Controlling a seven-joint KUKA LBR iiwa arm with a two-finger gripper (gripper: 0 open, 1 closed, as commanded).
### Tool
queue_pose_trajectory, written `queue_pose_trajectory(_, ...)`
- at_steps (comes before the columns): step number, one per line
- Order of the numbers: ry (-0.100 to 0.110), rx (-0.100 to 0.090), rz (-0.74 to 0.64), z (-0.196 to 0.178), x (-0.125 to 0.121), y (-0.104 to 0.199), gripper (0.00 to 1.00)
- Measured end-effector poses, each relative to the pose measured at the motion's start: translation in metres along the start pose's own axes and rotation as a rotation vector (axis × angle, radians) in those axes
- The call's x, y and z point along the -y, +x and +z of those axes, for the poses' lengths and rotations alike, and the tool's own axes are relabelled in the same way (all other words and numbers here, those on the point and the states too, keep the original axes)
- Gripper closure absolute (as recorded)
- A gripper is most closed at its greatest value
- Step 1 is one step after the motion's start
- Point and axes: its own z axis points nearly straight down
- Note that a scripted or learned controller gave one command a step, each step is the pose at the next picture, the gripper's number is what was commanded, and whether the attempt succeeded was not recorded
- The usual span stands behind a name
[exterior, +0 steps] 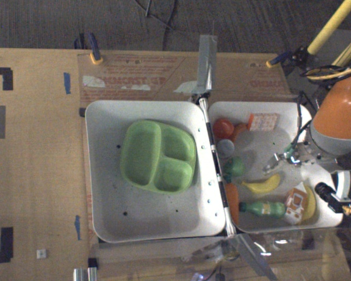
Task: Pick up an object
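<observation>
jaws (pixel 273 164) hover in right bin (pixel 281 224) | grip state: cannot tell | banana (pixel 262 185) just below-left of me, long axis crosswise

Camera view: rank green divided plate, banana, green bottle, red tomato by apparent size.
1. green divided plate, by far the largest
2. banana and green bottle, similar length, too close to rank
3. red tomato, the smallest

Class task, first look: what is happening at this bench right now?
A grey and orange robot arm reaches into the right bin, its gripper hovering just above a banana. It holds nothing yet. A green bottle, a tomato and small cartons lie nearby. The left bin has a green divided plate.
</observation>
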Motion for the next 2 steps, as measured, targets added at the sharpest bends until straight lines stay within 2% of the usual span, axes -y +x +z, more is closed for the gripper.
queue_pose_trajectory(1, -0.003, 0.001, 0.001, -0.0092, -0.0012, -0.0007, 1.0)
queue_pose_trajectory(2, -0.003, 0.001, 0.001, -0.0091, -0.0011, -0.0008, 0.0)
